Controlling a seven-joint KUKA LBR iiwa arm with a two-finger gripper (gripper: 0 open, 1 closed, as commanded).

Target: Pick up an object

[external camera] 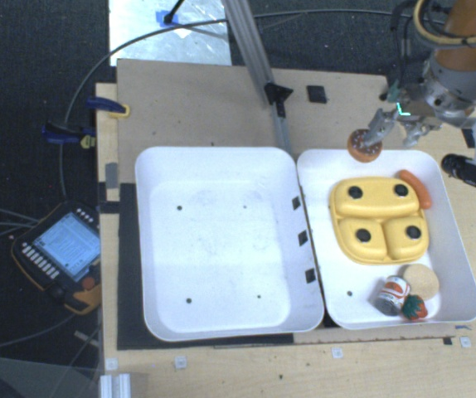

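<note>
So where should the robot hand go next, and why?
Probably lift straight up a little. The gripper hangs over the far rim of the right bin with a small round brown thing at its fingertips, so raising it would show whether it really has hold.

The left bin (217,247) lies open, while a yellow tray (379,220) crowds the right bin (462,280).
</note>
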